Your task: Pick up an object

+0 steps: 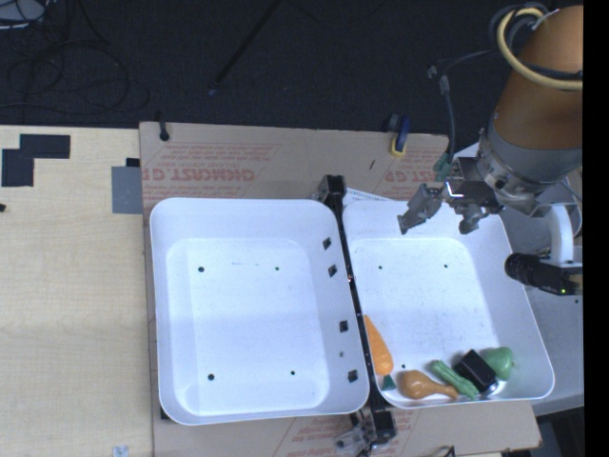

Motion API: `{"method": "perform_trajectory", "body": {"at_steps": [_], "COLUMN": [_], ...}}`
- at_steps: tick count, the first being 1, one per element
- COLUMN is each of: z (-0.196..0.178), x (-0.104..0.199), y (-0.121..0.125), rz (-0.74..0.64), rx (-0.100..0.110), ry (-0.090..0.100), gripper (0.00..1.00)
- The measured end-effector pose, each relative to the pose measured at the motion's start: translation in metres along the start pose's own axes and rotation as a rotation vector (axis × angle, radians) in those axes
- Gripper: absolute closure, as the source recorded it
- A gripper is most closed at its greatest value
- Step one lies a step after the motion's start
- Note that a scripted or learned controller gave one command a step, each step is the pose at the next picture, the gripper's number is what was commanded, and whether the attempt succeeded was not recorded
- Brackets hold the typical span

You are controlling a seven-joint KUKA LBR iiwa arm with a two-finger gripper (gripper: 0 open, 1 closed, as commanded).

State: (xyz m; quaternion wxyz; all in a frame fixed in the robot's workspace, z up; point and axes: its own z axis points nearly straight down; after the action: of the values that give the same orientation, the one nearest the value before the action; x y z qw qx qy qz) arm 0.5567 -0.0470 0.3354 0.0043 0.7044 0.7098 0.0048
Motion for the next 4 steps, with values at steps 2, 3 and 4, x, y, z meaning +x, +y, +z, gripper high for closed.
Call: {"method": "perform_trajectory", "body": {"at_steps": [2,3,4], "z": [-0.204,-0.203,-0.213], "x": [-0.011,-0.047,-0.045], "y": [-0.051,-0.080,-0.078], "rz": [0.010,0.010,0.003], "rx": [0.014,0.016,0.018], "ry": [-0.001,-0.001,-0.001], "gripper": [0.00,0.00,1.00]}}
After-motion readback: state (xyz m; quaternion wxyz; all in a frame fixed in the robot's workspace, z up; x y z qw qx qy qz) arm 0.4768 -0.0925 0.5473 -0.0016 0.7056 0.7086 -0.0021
